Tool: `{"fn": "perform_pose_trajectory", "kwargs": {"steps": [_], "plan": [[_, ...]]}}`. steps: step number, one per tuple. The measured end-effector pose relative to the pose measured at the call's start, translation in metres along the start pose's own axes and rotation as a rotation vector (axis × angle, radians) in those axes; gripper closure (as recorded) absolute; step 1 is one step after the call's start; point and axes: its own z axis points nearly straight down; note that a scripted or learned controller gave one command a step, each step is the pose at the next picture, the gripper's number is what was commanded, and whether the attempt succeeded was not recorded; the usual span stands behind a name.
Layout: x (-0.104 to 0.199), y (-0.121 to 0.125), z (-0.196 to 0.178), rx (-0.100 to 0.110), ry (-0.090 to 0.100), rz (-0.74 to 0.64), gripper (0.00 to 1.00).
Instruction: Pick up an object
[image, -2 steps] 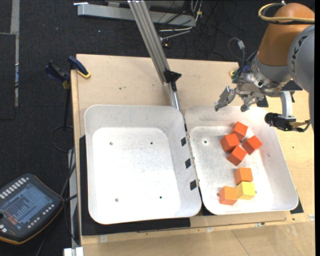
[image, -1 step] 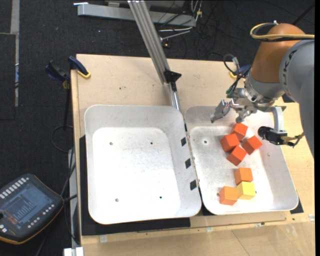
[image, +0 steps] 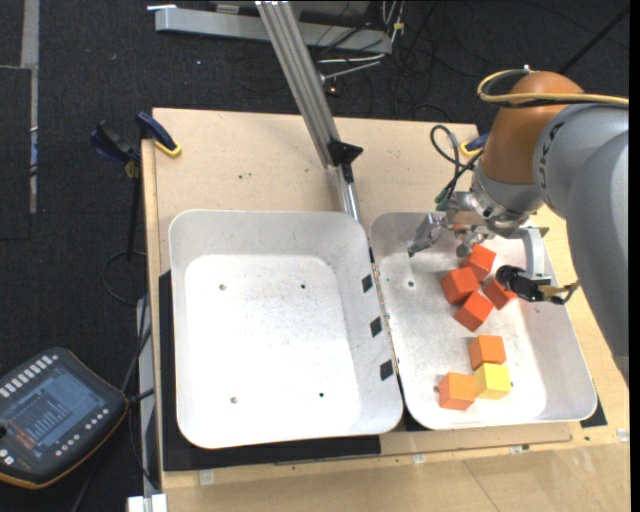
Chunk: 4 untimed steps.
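- arm (image: 560, 140): smooth grey casing with a glossy orange band above the wrist, entering from the upper right of the frame; its far side is cut off by the frame edge.
- gripper (image: 450, 232): dark metal, low over the upper part of the right bin; too small and cluttered by cables to tell how it is set or whether anything is in it.
- right bin (image: 560, 400): shallow white tray, rounded corners, speckled floor, right of centre.
- red-orange blocks (image: 472, 290): matte cubes bunched together just below the gripper at centre right, some tilted on edge; the upper ones are partly hidden by the wrist hardware.
- orange block (image: 487, 350): cube, lower in the right bin.
- yellow block (image: 494, 380): cube touching a second orange block (image: 457, 390) at lower right.
- left bin (image: 200, 240): white tray, faint dark specks, centre left.
- bench (image: 250, 150): pale wood board.
- teach pendant (image: 50, 410): grey, lower left, partly cut off.
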Motion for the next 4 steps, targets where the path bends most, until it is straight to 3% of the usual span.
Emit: {"fn": "perform_pose_trajectory", "kwargs": {"steps": [1,3,4], "plan": [[0.000,0.001,-0.014,-0.007,-0.001,0.000,1.00],[0.009,-0.003,-0.111,-0.011,-0.001,0.001,1.00],[0.009,-0.002,-0.135,-0.009,-0.001,0.001,1.00]]}}
